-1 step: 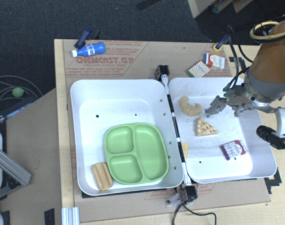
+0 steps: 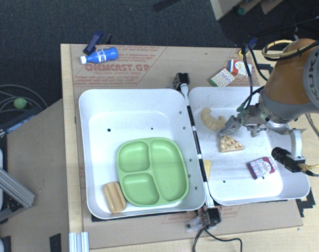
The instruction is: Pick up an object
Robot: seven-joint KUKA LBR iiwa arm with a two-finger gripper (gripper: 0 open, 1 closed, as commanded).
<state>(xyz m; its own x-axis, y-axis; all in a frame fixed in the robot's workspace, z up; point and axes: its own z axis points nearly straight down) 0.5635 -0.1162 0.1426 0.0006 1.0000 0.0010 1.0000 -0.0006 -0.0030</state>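
In the right bin (image 2: 222,190) a tan waffle wedge (image 2: 231,144) lies near the middle. A pale curved croissant-like piece (image 2: 212,119) sits just up and left of it, and a dark red packet (image 2: 261,167) lies toward the front right. My gripper (image 2: 233,126) hangs low over the bin, just above the waffle wedge and right beside the croissant piece. Nothing shows as lifted in it.
The left bin (image 2: 96,114) holds a green divided plate (image 2: 151,171) and a tan bread-like block (image 2: 114,197) at its front left. Behind the bins on the bench lie a blue-and-white bottle (image 2: 99,55) and a small patterned box (image 2: 222,77).
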